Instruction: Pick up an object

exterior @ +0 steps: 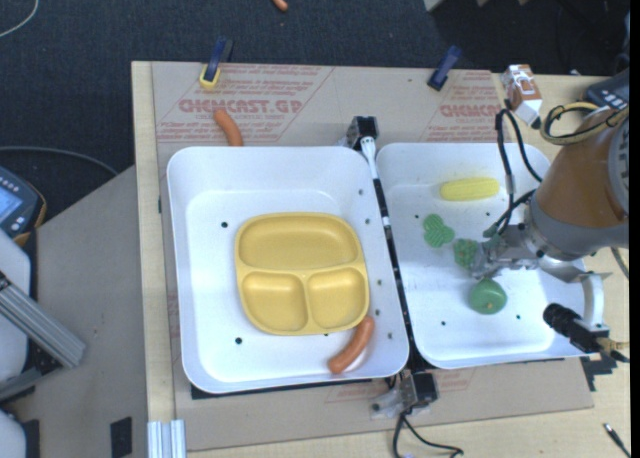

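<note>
Currently: grey two-finger gripper [487, 262] low in the right-hand white bin [430, 341], among green toys.
Round green plastic apple [488, 297] just below the fingertips; small green toy piece [467, 251] beside them; finger spread cannot be told; nothing visibly held.

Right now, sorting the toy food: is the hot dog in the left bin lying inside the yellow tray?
No. The hot dog lies on the left bin floor against the yellow tray rim's lower right corner.
</note>
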Controlling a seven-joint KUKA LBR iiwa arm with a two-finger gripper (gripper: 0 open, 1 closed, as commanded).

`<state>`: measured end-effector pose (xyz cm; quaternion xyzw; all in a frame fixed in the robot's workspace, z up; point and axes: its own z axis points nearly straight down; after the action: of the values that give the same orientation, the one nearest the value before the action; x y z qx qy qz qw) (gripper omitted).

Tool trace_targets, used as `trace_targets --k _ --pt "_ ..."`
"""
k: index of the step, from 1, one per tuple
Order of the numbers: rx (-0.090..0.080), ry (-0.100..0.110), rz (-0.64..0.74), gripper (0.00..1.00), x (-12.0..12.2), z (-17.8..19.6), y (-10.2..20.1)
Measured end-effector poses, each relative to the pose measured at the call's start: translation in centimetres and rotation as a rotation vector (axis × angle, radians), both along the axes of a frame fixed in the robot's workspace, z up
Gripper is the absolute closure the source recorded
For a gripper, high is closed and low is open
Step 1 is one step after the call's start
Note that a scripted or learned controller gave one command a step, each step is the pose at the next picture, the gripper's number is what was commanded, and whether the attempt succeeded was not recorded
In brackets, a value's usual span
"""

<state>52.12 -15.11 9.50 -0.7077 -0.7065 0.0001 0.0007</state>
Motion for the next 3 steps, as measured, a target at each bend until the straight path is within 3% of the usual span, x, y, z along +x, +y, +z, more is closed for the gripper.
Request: trace_targets --k 2,3 --pt "-0.003 -0.008 0.003 1.00 0.6 10.6 0.0" --pt "-0.003 -0.007 0.003 1.00 0.7 13.2 0.0"
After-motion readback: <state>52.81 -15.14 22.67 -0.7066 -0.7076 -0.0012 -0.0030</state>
